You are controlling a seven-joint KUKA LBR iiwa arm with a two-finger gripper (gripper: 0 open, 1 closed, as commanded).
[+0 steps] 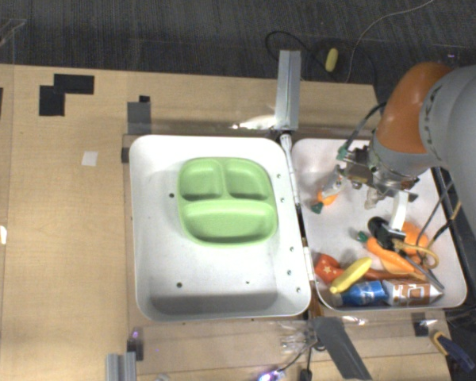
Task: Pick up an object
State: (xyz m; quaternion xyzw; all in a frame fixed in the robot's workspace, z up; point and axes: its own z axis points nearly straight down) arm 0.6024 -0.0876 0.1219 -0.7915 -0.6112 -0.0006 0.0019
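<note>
No object is held. The candidates all lie in the right-hand shallow white plastic bin [333, 153]. A small orange-and-green piece [324, 200] sits alone near the bin's left wall, about midway along it. The remainder cluster along the near edge: a round red item [326, 267] at the left, a yellow banana-shaped item [351, 275] lying aslant just beside it, a blue-and-orange packaged item [389, 294] lying flat along the near wall, and an orange carrot-shaped item [390, 256] above that. The jaws stand over the far half of this bin, to the right of the small orange-and-green piece and apart from it. Whether they are wide or narrow cannot be told, and nothing is seen between them. The grey arm [456, 125] with its orange band [403, 109] enters from the right. The left-hand shallow white bin [155, 213] holds a light green three-compartment plastic plate [226, 199], lying flat near its middle. Both bins rest side by side on the pale wooden tabletop [63, 236].
</note>
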